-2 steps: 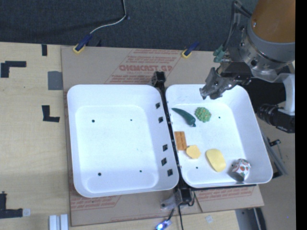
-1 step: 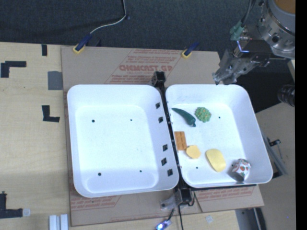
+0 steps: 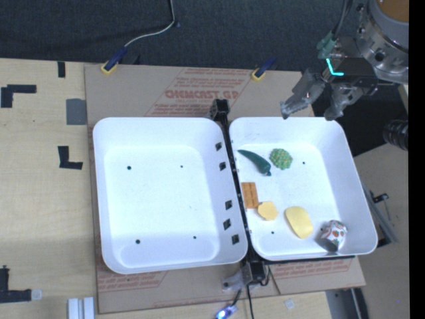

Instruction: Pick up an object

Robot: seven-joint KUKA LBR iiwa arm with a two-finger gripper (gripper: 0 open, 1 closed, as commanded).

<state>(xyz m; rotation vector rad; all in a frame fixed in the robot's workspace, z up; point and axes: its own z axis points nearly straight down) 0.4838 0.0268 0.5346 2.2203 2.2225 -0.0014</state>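
The right bin [image 3: 345, 178] holds several small objects: a dark green pepper-like piece [image 3: 255, 161], a green bumpy ball [image 3: 281, 158], an orange waffle-like bar [image 3: 250, 195], a small yellow-orange disc [image 3: 267, 211], a yellow oval [image 3: 299, 221] and a grey, white and red lump [image 3: 332, 234] in the near right corner. My gripper [image 3: 311, 105] hangs above the bin's far edge, well clear of all of them. Its two fingers are spread apart with nothing between them.
The left bin [image 3: 106, 178] lies beside the right one, joined by a black-clipped seam [image 3: 229, 178]. Both rest on a cardboard sheet [image 3: 192, 92] held by yellow-and-blue clamps. A cable runs across the dark back area.
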